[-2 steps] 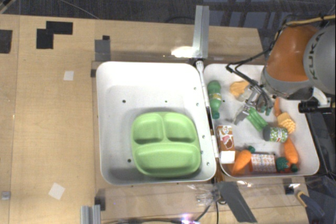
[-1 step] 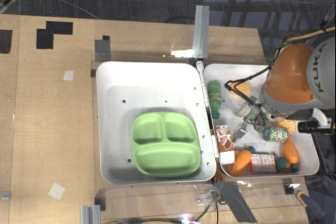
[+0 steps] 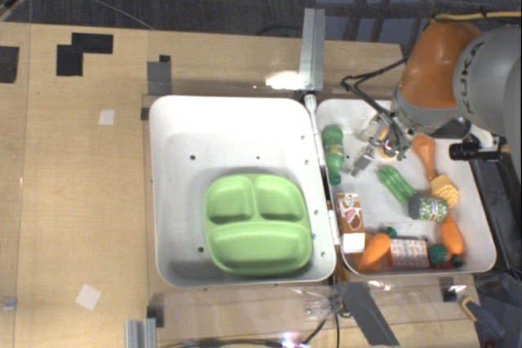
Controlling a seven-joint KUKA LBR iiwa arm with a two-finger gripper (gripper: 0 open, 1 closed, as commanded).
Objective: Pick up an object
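My gripper [image 3: 364, 157] hangs over the upper middle of the right bin [image 3: 481, 257], reaching in from the right under the orange-banded wrist. Its metal fingers point down-left toward the bin floor with nothing visible between them. A green bottle [image 3: 332, 144] lies just left of the fingers against the bin's left wall. A green cucumber-like piece [image 3: 396, 183] lies just below and right of them. An orange carrot [image 3: 425, 156] sits to the right, partly under the wrist.
The right bin also holds a small box [image 3: 350, 213], a can [image 3: 431, 209], a yellow corn piece [image 3: 445, 191], more carrots [image 3: 373, 250] and a red-labelled can [image 3: 407, 251]. The left bin [image 3: 175, 134] holds a green divided tray [image 3: 258, 222].
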